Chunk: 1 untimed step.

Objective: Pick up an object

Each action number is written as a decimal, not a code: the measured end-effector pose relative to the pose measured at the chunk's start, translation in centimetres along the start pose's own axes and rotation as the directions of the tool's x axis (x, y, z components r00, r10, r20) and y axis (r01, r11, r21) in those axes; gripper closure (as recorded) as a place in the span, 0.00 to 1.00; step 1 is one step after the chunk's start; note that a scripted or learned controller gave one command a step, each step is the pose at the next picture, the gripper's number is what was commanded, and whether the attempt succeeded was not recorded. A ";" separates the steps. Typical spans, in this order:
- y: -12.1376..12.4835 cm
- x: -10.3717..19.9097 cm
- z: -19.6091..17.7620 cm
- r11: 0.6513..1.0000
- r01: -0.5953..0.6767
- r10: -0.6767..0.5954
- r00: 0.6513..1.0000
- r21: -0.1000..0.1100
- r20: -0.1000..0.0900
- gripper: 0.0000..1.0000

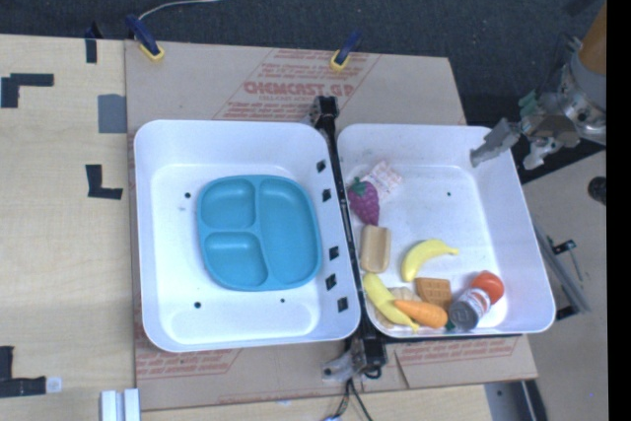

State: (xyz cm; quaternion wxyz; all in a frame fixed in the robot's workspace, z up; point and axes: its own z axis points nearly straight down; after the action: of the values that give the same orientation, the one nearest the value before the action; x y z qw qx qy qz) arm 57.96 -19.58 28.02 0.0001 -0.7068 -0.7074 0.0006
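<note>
My gripper [514, 147] hangs over the far right rim of the right bin [463, 138], fingers [489, 146] open, nothing between them. The toy food lies lower in that bin, apart from the gripper. Purple grapes [365, 202] sit by a white wrapper [385, 177] near the divider. Below them is a tan bread piece [375, 248] and a yellow banana [427, 256]. At the front edge a second banana [383, 299], an orange carrot [425, 314], a brown cracker [432, 289] and a red-topped can [477, 300] crowd together.
A blue divided plate [259, 232] lies in the left bin [158, 173]. Both bins rest on a cardboard sheet [286, 84] held by yellow clamps [344, 54]. The far half of the right bin's floor is bare.
</note>
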 end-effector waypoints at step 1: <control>-6.8 5.2 11.5 1.000 0.000 0.000 1.000 0.003 -0.002 0.00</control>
State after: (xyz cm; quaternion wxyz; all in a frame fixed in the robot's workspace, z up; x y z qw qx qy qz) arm 51.17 -14.40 16.50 0.0017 -0.7068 -0.7074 0.0008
